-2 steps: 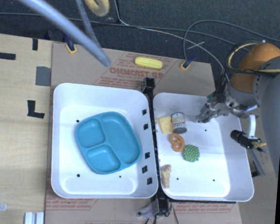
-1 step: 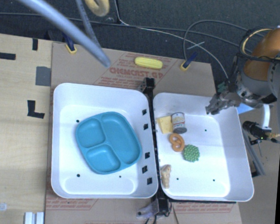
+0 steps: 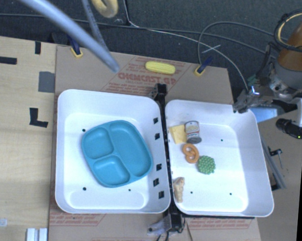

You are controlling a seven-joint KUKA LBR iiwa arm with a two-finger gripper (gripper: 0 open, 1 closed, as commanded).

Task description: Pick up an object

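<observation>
Across the bench, 2 shallow white bins side by side on a flat brown cardboard sheet (image 3: pixel 139 77) with red print, meeting along a dark middle seam. Inside the left white bin (image 3: pixel 67 189), 1 light-blue plastic plate (image 3: pixel 116 153) with 3 compartments, lying flat and skewed to the bin's walls. Inside the right white bin (image 3: pixel 236 172), 5 small things gathered toward its left half: a pale yellow wedge-shaped block (image 3: pixel 177 133) near the seam wall, touching or almost touching a small grey can with a red label (image 3: pixel 192 131) just to its right; below these an orange pretzel-shaped piece (image 3: pixel 191 153); just beside that, lower right, a green bumpy round lump (image 3: pixel 206 164); well apart from the rest, against the seam wall near the front, a small beige lump (image 3: pixel 178 187), too blurred to name. Beyond the bins, on the cardboard near its far edge, a yellow elongated toy (image 3: pixel 160 68) lying crosswise. At the far right corner of the right bin, the dark two-finger gripper (image 3: pixel 241 105), pointing down and left from the grey arm (image 3: pixel 286 76) with its orange band (image 3: pixel 299 31); apart from all 5 things in the bin, nothing seen held. Impossible to tell whether open or closed at this size and angle. Height over the rim likewise unclear. Across the upper left, a blurred grey tube (image 3: pixel 55 10) close to the lens.
</observation>
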